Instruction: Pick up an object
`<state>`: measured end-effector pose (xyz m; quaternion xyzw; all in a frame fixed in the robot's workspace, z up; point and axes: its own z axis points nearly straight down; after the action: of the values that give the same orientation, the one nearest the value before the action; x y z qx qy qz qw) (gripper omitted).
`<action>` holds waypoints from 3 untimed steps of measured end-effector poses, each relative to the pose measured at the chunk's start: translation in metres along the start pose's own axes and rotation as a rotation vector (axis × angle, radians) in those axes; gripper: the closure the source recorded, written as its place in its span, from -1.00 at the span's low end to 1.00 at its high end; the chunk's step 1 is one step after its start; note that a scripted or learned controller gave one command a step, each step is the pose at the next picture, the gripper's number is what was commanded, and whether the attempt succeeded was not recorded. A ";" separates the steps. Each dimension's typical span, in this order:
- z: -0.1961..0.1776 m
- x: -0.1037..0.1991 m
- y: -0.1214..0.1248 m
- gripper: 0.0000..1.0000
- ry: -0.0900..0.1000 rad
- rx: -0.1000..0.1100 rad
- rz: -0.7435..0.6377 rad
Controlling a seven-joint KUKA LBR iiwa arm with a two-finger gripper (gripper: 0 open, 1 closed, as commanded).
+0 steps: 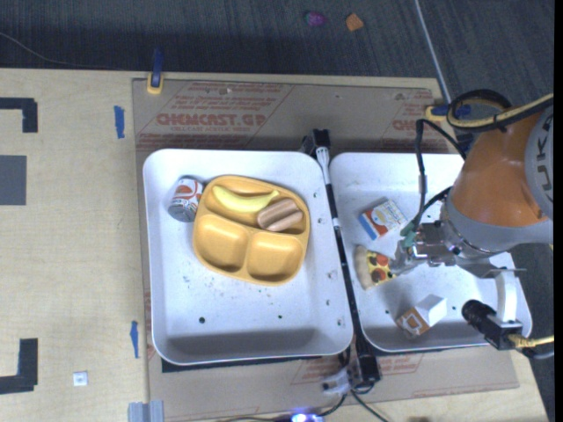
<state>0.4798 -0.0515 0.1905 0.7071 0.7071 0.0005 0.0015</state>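
Note:
My gripper (406, 255) hangs low in the right bin (387, 328), at the end of the grey and orange arm (501, 192) that reaches in from the right. Its tip sits right beside a small yellow toy with red spots (371, 267), at that toy's right edge. A white, blue and orange carton (381, 218) lies just above and left of the gripper. Below the gripper, near the bin's front wall, rests a small white and brown box (420, 315).
The left bin (160, 262) holds a yellow divided plate (237, 246) with a banana (239, 200) and a hot dog (280, 215) in its far sections. A crushed can (184, 199) lies against the plate's left edge. A black ridge (339, 253) separates the bins.

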 end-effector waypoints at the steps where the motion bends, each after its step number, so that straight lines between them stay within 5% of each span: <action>1: 0.000 0.000 0.000 -1.00 0.000 0.000 0.000; 2: 0.000 0.000 0.000 -1.00 0.000 0.000 0.000; 3: 0.096 -0.036 0.000 -1.00 0.001 0.002 0.000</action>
<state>0.4796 -0.0874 0.0944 0.7070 0.7073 0.0004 0.0006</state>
